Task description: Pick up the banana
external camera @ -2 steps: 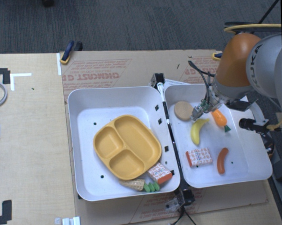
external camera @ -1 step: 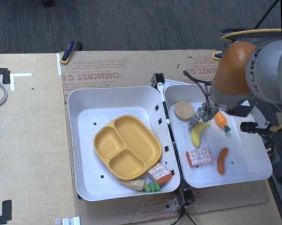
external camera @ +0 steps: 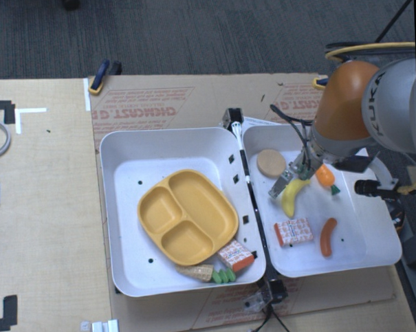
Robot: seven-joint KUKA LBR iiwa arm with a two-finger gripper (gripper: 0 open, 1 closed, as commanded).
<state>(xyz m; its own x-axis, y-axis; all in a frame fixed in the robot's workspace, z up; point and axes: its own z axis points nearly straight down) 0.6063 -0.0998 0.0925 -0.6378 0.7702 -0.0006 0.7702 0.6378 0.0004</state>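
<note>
From above, we see the two-finger metal gripper (external camera: pixel 289 179) down in the right white bin (external camera: pixel 377 247), fingers pinching the curved yellow banana (external camera: pixel 292 197) at its upper end, just beside the round tan cookie (external camera: pixel 270 163).

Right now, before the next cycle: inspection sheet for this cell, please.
Surface: two white bins side by side, left bin, right bin, on cardboard.
Job's things: banana in right bin, upper end at the gripper.
Clutter: right bin holds round tan disc, carrot, sausage, red-and-white packet; left bin holds yellow divided plate, small carton, green piece.
Grippers: at banana's upper end; finger state unclear.
Cables: black cable along the wrist.
Surroundings: blue clamp, dark floor beyond bench.
</note>
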